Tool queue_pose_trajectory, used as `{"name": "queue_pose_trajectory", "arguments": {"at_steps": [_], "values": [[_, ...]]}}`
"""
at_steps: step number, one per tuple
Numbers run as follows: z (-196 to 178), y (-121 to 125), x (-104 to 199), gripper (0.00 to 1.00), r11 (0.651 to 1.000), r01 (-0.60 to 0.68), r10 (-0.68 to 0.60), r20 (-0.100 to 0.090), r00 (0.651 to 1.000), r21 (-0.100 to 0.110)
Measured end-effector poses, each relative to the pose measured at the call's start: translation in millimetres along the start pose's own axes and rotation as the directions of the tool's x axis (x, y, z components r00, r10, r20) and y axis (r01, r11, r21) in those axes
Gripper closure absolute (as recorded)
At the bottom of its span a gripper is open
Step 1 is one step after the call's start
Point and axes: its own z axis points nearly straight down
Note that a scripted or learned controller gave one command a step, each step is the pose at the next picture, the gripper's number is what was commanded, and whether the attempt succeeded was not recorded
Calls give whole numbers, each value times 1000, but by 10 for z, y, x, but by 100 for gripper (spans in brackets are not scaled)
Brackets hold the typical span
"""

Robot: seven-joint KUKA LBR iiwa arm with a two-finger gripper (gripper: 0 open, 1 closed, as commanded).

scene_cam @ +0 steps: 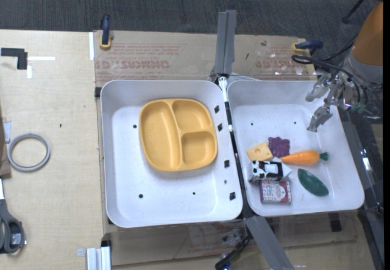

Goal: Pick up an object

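Low in the frame, a small red packet [275,191] lies at the near edge of the right bin [292,107]. At the upper right the jaws hang over this bin's far corner; we cannot tell if they are open or closed. The toys crowd together below them: carrot [301,157], purple piece [279,145], cheese wedge [260,152], green piece [313,182]. We fear that a descent there catches two toys, or pushes one against the wall.
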Motion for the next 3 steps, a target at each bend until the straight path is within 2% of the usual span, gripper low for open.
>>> {"name": "queue_pose_trajectory", "arguments": {"at_steps": [1,2,3], "values": [[310,14,124,0,999,52,-52,1,999,0],[146,-159,598,0,974,-227,227,1,974,0],[631,-296,1088,0,817,-577,577,-2,817,2]]}}
